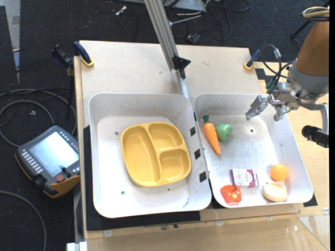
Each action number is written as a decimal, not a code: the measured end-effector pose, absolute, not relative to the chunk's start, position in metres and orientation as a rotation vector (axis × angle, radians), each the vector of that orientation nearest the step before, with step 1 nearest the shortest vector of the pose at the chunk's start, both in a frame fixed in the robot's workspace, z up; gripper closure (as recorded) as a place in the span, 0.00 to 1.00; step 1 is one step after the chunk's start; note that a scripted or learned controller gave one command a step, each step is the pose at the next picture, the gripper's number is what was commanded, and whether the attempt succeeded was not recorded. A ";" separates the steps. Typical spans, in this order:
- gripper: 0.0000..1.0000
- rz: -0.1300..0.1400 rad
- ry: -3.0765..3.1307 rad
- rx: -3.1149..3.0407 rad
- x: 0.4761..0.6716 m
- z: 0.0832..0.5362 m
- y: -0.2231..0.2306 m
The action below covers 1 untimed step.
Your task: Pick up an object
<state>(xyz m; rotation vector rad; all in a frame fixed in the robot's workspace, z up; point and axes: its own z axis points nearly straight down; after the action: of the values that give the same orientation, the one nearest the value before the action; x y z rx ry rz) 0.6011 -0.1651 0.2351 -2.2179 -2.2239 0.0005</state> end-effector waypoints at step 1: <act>0.00 0.001 -2.224 -2.218 0.601 0.235 -0.165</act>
<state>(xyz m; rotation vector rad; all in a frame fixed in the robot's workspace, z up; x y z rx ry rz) 0.6011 -0.1651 0.2351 -2.2180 -2.2239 0.0005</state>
